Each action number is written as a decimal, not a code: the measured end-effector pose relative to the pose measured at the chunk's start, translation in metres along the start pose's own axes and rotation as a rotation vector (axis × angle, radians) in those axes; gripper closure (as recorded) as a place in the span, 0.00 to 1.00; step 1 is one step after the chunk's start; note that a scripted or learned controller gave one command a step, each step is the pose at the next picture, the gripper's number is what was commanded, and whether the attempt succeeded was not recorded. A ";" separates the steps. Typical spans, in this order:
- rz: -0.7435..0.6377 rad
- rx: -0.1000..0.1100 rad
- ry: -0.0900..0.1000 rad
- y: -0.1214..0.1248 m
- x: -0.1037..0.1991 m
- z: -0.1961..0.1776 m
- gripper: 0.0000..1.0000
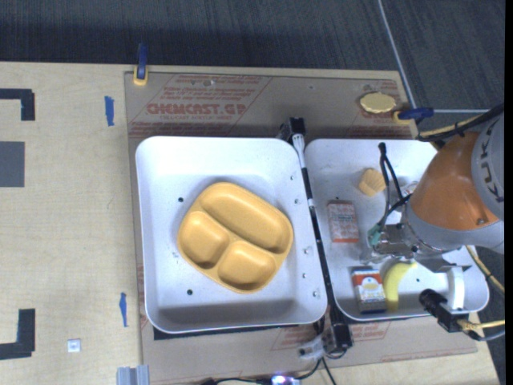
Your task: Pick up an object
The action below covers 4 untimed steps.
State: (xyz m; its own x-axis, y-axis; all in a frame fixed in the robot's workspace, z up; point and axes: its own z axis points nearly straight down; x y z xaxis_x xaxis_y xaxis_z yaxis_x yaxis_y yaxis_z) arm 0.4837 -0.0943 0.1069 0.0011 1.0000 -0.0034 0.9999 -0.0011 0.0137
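The arm (461,187) reaches in from the right edge, its orange band bulking largest in view and the grey wrist below it; dark cables run up along its left side. The gripper (390,243) sits at the arm's lower left end, pointing down and seen from above; its fingers are hidden under the wrist housing, so their state is probably not readable.

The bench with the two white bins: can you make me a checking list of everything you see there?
Surface: wooden bench, cardboard sheet under two white bins.
Job's things: left bin holds a yellow divided tray; right bin holds a yellow banana-like toy, two small packets, a tan chunk.
Clutter: tan disc on the cardboard.
Gripper: gripper low over the right bin.
Cables: black cables at the wrist.
Surroundings: dark carpet.
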 end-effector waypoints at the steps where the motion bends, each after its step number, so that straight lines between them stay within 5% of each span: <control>1: 0.000 0.000 0.000 0.000 0.000 0.000 0.00; 2: -0.001 -0.004 -0.001 0.002 0.000 -0.010 1.00; 3: 0.000 -0.004 -0.001 0.002 0.000 -0.010 0.00; 4: -0.001 0.012 0.004 -0.004 0.002 0.021 0.00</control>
State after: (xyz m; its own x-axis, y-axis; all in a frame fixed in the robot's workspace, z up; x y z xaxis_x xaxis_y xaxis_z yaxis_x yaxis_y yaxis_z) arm 0.4800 -0.0922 0.0860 -0.0002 1.0000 0.0010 1.0000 0.0002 0.0018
